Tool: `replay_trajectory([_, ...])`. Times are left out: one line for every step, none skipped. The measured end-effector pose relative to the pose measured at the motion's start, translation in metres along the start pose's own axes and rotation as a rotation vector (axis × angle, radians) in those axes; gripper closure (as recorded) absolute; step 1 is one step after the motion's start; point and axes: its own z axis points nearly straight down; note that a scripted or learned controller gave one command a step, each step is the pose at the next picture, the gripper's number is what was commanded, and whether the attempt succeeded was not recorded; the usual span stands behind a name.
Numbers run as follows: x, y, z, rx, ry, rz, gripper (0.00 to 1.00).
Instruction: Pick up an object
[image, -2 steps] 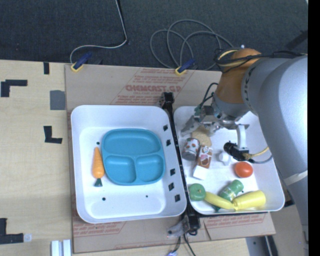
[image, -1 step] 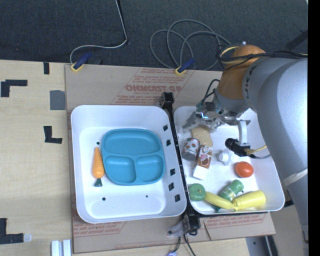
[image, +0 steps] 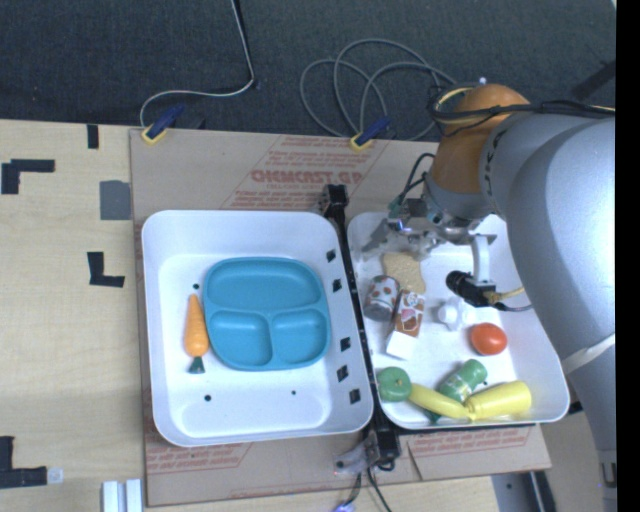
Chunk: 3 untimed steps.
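My gripper (image: 405, 230) is low over the back left corner of the right bin (image: 545, 350), under the orange wrist band. Just in front of it lies a flat tan piece (image: 403, 268). Nearer the front are a small grey and red can (image: 381, 296), a brown carton (image: 409, 312) and a white card (image: 400, 346). A red tomato (image: 488, 339) sits toward the right. Along the front edge lie a green round thing (image: 393, 383), a yellow banana (image: 433, 402), a green can (image: 462, 379) and a yellow bottle (image: 498, 399). I see nothing held.
The left bin (image: 160, 300) holds a blue divided plate (image: 267, 312) and an orange carrot (image: 195, 327) beside it. A black divider (image: 346, 290) runs between the bins. The grey arm (image: 560, 220) covers the right bin's back right part. Cables (image: 350, 80) lie behind.
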Motion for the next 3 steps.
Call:
replay_trajectory([0.0064,-0.0031,-0.0008,-0.005,-0.004,0.000,0.00])
replay_trajectory([0.0025,-0.0046,-0.0008,-0.007,0.000,-0.002,0.00])
replay_trajectory([0.0002,-0.0055,-0.0008,-0.006,0.001,-0.002,0.00])
